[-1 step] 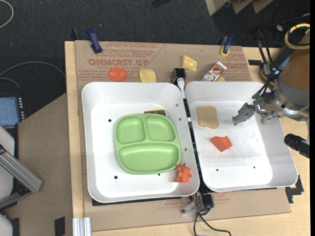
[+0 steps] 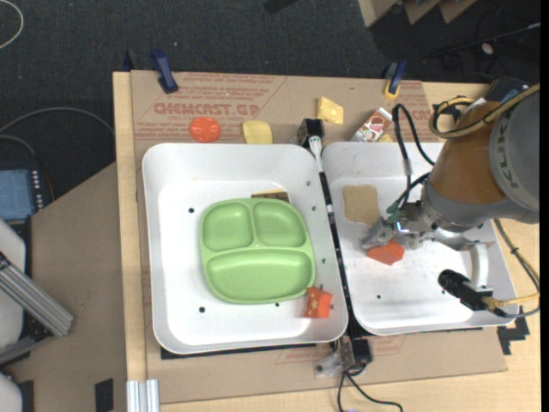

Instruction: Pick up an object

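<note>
Jaws low in the right bin (image 2: 412, 316), just above the red block (image 2: 385, 252); whether they are spread or pinching I cannot tell. Green tray (image 2: 256, 249) fills the left bin (image 2: 171, 230), so I judge the freer block easier picking.

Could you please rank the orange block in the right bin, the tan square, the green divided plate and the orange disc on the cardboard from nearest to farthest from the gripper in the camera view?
Gripper is in the right bin.
1. Orange block, just below it.
2. Tan square, same bin, toward its back.
3. Green divided plate, left bin.
4. Orange disc, on the cardboard behind the left bin.
</note>
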`<state>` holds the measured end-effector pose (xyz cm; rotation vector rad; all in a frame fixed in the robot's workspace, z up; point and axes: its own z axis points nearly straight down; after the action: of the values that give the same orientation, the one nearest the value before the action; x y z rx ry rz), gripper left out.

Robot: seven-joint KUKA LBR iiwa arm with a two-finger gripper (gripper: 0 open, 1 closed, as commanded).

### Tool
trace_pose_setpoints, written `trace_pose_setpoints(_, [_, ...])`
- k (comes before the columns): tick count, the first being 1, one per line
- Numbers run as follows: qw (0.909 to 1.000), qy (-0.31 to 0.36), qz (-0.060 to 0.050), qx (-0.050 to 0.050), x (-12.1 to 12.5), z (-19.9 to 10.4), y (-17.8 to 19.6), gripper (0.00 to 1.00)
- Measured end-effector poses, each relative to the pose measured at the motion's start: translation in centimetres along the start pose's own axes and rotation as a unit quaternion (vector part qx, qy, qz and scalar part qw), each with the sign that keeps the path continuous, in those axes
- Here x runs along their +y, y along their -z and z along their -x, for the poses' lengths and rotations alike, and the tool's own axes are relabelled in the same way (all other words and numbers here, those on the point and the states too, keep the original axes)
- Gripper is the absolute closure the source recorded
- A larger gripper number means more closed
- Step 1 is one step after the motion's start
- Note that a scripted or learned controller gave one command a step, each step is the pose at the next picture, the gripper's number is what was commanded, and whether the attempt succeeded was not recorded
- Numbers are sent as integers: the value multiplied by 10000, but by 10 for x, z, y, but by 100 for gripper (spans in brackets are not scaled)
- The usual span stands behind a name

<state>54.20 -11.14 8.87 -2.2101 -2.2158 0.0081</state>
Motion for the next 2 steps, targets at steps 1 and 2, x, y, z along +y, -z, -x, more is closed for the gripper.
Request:
trace_pose_setpoints(1, [10000, -3, 36, -10, -3, -19, -5, 0])
trace_pose_setpoints(2, [10000, -29, 34, -16, -38, 1, -5, 0])
